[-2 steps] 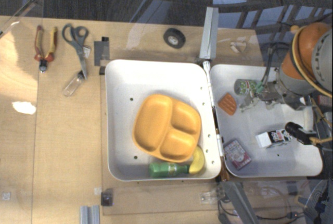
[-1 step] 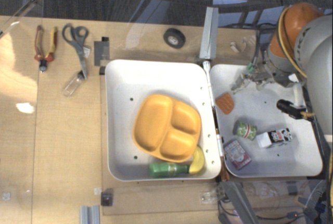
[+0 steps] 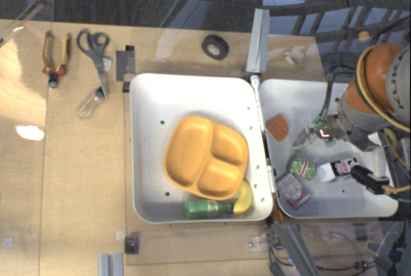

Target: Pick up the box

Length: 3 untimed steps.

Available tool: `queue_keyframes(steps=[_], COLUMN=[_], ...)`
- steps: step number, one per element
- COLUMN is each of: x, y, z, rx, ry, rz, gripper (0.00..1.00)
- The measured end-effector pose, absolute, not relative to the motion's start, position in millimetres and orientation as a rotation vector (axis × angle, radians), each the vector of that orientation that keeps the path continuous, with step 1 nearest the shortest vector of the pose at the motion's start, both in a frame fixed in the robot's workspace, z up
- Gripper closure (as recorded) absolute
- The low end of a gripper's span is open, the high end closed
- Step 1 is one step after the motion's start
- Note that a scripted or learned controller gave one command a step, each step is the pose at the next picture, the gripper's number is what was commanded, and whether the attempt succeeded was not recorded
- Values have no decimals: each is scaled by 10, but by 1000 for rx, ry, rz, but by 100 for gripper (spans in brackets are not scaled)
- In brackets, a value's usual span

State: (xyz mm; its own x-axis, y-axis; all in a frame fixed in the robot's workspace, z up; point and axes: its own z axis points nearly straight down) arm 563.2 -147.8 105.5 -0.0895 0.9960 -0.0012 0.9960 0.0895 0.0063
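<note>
In the right bin (image 3: 334, 204), a small green box (image 3: 303, 168) lies near the middle. Beside it to the right is a small white box with a black mark (image 3: 338, 169). A flat pink and white packet (image 3: 293, 190) sits in front of the green box, by the bin's left wall. My gripper (image 3: 316, 132) hangs over the right bin, above and slightly behind the green box, and I see nothing held in it. The grey arm with its orange band (image 3: 383, 79) comes in from the right.
An orange flat piece (image 3: 278, 127) lies at the right bin's left wall. The left bin (image 3: 148, 140) holds a yellow divided plate (image 3: 207, 156), a green bottle (image 3: 208, 208) and a yellow fruit (image 3: 243, 199). Scissors (image 3: 96, 53), pliers (image 3: 54, 56) and a tape roll (image 3: 215, 46) lie on the bench.
</note>
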Motion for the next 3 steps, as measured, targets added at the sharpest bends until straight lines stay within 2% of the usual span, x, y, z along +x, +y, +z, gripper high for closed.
queue_keyframes(steps=[1, 2, 3], x=[5074, 6212, 5076], y=[-971, -977, -1474], z=[900, 882, 1058], rx=[2229, 2090, 1897], ry=[2191, 2332, 2497], rz=[17, 11, 5], gripper=[0, 0, 0])
